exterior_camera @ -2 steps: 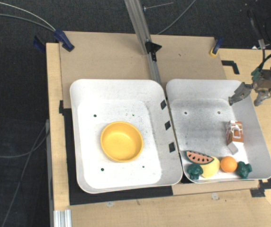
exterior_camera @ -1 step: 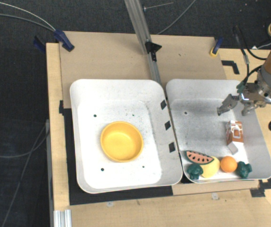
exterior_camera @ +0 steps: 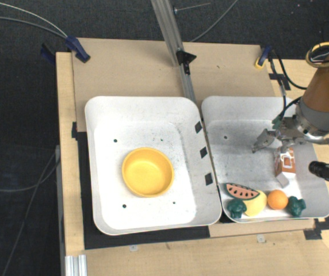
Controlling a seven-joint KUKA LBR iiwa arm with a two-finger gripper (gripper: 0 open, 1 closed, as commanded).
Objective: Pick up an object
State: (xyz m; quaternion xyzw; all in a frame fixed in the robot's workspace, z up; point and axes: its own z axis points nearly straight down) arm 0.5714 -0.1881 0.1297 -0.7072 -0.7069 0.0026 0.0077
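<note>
A dark carpeted floor is seen around a pale wooden bench, across which thin grey cables are trailed, and blue clamps are fixed at the bench's far corners. Two shallow white bins are set side by side on the bench over a black mat: the left bin is the larger in view, and the right bin is joined to it by black clips along the shared edge. A metal pole is slanted down from the top toward the gap between the bins. The grey arm with its orange band is brought in from the right above the right bin, and the gripper is hung over that bin's floor; whether it is released or clenched cannot be told, and nothing is seen between its tips. One yellow bowl is placed upright near the middle of the left bin. Six small objects are counted in the right bin: a brown and white packet just below the gripper, and, clustered along the near edge, one watermelon slice, one yellow piece, one orange, and two dark green pieces, the left one touching the yellow piece and the right one beside the orange
</note>
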